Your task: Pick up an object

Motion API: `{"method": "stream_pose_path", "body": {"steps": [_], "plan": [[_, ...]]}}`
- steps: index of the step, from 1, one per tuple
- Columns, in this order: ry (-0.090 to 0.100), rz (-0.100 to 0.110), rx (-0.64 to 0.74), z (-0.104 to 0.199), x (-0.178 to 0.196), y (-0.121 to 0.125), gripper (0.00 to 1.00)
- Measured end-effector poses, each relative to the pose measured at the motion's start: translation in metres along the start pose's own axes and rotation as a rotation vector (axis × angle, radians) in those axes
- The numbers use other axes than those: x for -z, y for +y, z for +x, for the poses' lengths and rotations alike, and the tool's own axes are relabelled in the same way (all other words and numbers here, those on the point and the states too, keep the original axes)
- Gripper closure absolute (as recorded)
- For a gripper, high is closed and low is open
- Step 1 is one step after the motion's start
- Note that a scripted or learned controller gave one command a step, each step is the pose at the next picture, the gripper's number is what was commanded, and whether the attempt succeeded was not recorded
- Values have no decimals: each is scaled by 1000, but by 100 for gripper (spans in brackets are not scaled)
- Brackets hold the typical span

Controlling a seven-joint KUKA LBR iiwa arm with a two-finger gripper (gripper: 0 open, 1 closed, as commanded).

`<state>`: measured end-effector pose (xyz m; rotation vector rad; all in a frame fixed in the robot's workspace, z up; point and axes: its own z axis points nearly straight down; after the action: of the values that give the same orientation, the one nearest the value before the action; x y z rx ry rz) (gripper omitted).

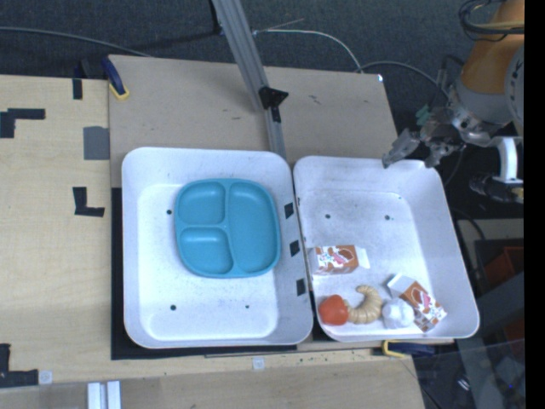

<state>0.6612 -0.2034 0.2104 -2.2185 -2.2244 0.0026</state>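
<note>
No words, numbers or brand names can be read anywhere. The two small packets (338, 259) (421, 303) in the bin (426, 203) below the gripper (417, 147) carry red-orange and white printing, but it is too small and blurred to read.

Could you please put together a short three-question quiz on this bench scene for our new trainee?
1. True or false: the blue divided plate lies in the left bin.
2. Which bin holds the red tomato-like item? A) left bin B) right bin
3. Fill in: the pincer hangs over the right bin's far ____ corner.

Key: 1. True. 2. B; it lies beside the croissant, near the front edge. 3. Right.
</note>
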Motion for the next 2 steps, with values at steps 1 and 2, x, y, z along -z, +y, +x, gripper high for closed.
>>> {"method": "stream_pose_path", "body": {"steps": [1,2], "plan": [[-1,0,0,0,0,0,0],[1,6,-1,0,-57,-11,0]]}}
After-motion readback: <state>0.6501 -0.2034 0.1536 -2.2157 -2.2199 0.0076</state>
